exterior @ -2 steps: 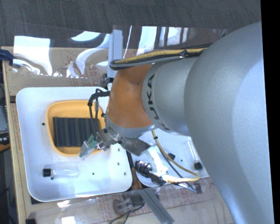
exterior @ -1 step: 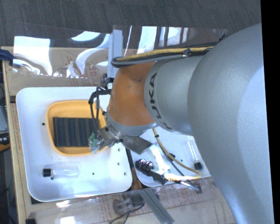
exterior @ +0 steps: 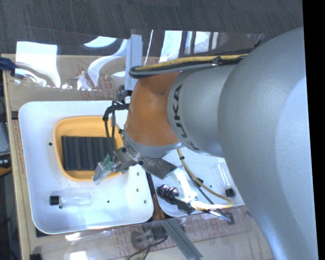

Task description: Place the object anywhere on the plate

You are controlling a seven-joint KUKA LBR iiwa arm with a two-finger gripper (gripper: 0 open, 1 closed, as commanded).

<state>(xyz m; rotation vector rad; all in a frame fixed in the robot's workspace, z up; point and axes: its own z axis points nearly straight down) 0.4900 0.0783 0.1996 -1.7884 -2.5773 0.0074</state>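
Over plate | gripper at front rim (left bin)

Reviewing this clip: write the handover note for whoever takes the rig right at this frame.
Gripper: low over the yellow plate's near edge in the left bin; its finger state is unclear from here.
Things: plate with a dark ribbed insert; a small clear object with a black cap lies on the bin floor below the plate.
Done: nothing seen on the plate.
Left: get the object onto the plate.
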